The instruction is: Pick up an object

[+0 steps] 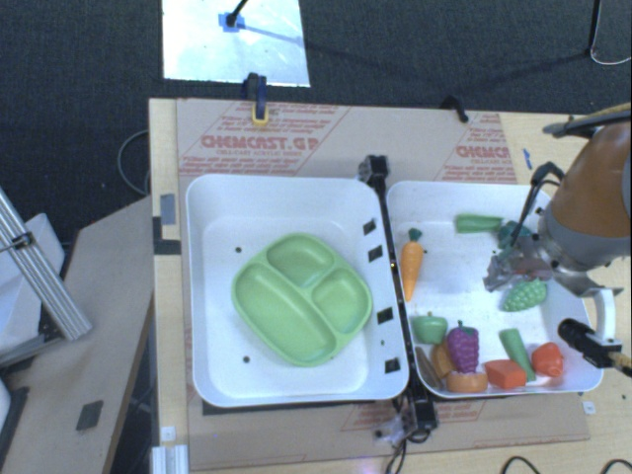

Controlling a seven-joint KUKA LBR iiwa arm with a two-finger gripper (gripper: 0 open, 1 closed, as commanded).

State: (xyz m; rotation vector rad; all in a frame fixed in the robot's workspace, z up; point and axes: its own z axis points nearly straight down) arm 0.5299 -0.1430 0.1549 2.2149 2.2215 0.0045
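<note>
My gripper [502, 273] hangs low over the middle of the right bin [449, 265], reaching in from the right. Its tip sits just up and left of a bumpy light-green toy [526, 295], very close to it or touching. An orange carrot [411, 262] lies at the bin's left side. A long green vegetable [478, 223] rests near the far wall. Along the front are a green pepper [430, 326], purple grapes [461, 345], an orange piece [464, 380], a red piece [505, 373], a green pod [515, 348] and a red tomato [548, 360].
The left bin [212, 265] holds a pale green divided plate [301, 299]. A black clip divider [380, 255] runs between the two bins. The grey and orange arm [592, 196] covers the right bin's far right corner.
</note>
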